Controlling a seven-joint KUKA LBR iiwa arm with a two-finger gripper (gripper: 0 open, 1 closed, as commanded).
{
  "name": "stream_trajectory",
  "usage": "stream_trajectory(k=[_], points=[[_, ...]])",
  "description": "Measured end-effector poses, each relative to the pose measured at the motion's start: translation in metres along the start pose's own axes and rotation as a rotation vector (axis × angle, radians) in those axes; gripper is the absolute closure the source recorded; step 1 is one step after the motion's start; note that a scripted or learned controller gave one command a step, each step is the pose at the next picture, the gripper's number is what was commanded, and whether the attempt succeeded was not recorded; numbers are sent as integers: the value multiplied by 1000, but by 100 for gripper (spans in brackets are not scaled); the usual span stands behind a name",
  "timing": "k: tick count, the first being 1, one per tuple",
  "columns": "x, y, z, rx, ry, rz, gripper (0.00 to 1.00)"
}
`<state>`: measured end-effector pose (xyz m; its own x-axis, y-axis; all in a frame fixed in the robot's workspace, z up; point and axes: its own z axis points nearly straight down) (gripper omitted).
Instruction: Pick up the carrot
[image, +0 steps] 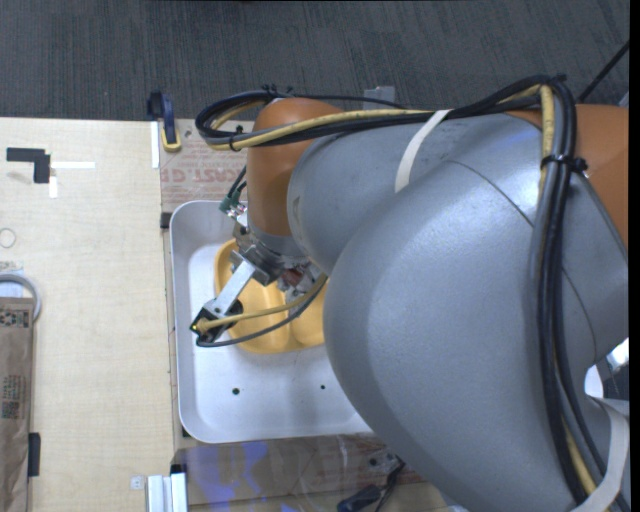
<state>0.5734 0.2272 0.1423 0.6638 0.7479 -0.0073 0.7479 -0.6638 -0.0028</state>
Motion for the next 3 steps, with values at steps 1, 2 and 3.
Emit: stream_trajectory(k=[1, 2, 3], points=[[-62, -70, 51, -3, 9, 355, 0], [-32, -36, 53, -1, 1, 154, 0], [-112, -16, -46, -1, 2, 133, 0]])
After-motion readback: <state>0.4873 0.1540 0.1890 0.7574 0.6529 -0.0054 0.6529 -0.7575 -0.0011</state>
